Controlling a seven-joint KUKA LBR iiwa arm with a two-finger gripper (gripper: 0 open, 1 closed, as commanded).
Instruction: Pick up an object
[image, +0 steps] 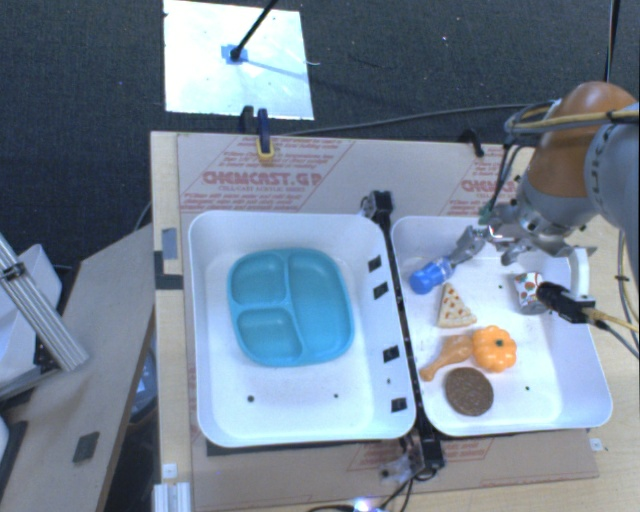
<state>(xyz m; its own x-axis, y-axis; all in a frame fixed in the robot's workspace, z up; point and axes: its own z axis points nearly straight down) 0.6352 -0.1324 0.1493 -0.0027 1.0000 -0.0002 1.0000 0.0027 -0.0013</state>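
My gripper (497, 266) hangs over the back of the right bin (590, 385), below the grey arm with its orange band (590, 105). Its fingers stand open, with bare bin floor between them. One finger (466, 243) points at a small blue bottle-like toy (432, 274) and nearly touches its top end. The other finger (527, 290) sits near the bin's right side. In front of the gripper lie a pizza slice (455, 307), an orange pumpkin (494, 348), a tan drumstick (446, 358) and a brown round cookie (469, 391).
The left bin (215, 400) holds a blue divided plate (290, 305). A black-clipped divider (392, 300) runs between the two bins. Cables (610, 325) trail off the gripper to the right. A white sheet (237, 60) lies on the dark floor behind the bench.
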